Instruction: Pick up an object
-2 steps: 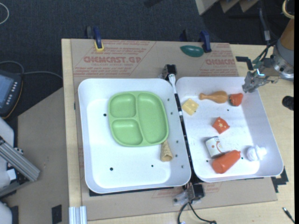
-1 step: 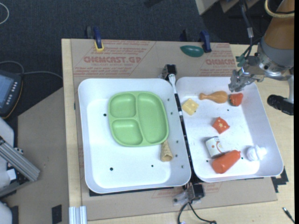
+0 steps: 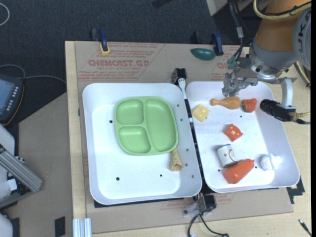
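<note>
- White bins sit side by side on the tabletop (image 3: 79,63): the left bin (image 3: 98,181) and the right bin (image 3: 284,154).
- Grey arm (image 3: 281,28) with its orange band reaches in from the far right; its hand (image 3: 232,89) hangs over the far part of the right bin, just above the drumstick (image 3: 225,102).
- Whether the hand is apart or together I cannot tell — the wrist hides it, and nothing shows between its tips.
- Drumstick, tan, lies crosswise at the far side of the right bin, with a small red piece (image 3: 250,104) just to its right.
- Yellow cheese wedge (image 3: 200,113) rests near that bin's left wall.
- Red cube (image 3: 233,132) lies about mid-bin.
- Nearer — a small white can (image 3: 225,155), an orange carrot-like piece (image 3: 238,171) touching it, and a white bottle (image 3: 269,162) to the right.
- Left bin holds a green divided plate (image 3: 146,125) and, near its right wall, a tan cone (image 3: 176,160).
- Teal oval object (image 3: 202,54) lies on the tabletop beyond the right bin.
</note>
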Controlling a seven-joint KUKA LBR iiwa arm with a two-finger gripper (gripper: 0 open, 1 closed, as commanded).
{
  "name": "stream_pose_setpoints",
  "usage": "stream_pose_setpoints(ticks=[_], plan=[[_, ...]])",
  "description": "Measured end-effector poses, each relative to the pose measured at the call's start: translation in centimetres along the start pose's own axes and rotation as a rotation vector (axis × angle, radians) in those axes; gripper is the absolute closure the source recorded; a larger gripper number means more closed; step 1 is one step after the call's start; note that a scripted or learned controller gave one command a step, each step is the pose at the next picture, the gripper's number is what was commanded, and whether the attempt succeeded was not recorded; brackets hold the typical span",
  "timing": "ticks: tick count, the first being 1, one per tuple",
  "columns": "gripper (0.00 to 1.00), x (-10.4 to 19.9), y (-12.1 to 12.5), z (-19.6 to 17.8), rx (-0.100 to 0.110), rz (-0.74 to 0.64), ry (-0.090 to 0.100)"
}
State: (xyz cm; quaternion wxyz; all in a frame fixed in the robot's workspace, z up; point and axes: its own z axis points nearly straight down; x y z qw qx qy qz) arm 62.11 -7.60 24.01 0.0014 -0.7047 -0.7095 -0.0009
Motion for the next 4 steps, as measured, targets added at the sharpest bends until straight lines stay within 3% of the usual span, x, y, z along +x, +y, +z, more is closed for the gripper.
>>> stream_pose_setpoints(ticks=[2,3,4], plan=[[1.0,10.4,-1.7,2.6,0.002,0.001,-0.001],[1.0,15.5,-2.7,0.9,-0.003,0.0,0.0],[1.0,15.8,-2.3,2.7,0.003,0.006,-0.003]])
